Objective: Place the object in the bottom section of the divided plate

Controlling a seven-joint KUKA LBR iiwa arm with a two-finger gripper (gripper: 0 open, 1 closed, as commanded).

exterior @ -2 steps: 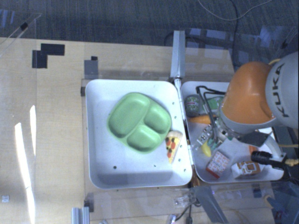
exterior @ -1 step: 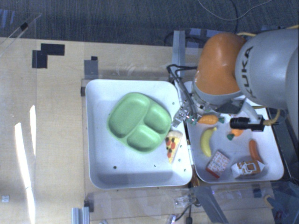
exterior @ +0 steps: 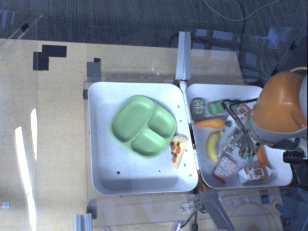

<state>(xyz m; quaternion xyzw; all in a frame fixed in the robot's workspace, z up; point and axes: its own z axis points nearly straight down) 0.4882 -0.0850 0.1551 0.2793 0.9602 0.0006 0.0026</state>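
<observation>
A light wooden bench with a dark blue floor behind it

The bench point(exterior: 53, 143) is sitting in front of a dark blue carpet floor point(exterior: 120, 11). A thin cable point(exterior: 240, 11) is looping across the floor at the top right. 2 black marks point(exterior: 48, 56) are sitting on the wood at the left. Bright light is shining in pale streaks point(exterior: 24, 148) on the bench. A grey metal bar point(exterior: 183, 57) is standing at the bench's back.

The green divided plate point(exterior: 143, 125) sits flat in the left bin, turned at an angle, with all three sections bare. The pizza slice toy point(exterior: 178, 149) lies just off the plate's lower right edge, right beside it, on the bin floor with its tip pointing downward.
</observation>
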